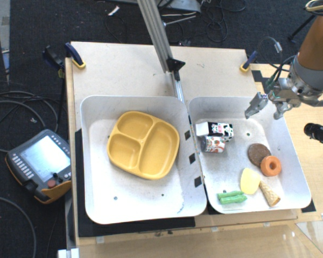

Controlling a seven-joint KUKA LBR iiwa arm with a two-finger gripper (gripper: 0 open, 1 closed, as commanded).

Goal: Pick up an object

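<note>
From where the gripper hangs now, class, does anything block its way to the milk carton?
Nothing visible does. The gripper hangs open over the right bin's far corner, and bare bin floor lies between it and the milk carton. The can lies beyond the carton.

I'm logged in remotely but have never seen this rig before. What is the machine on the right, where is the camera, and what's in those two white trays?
One fixed camera looks down at a slant. The grey-and-orange machine is a robot arm; its two-finger gripper hangs open, holding nothing, over the right bin's far edge. That bin holds a small milk carton, a can, a brown cookie, an orange donut, a yellow slice, a cone and a green piece. The left bin holds a yellow divided plate.
</note>
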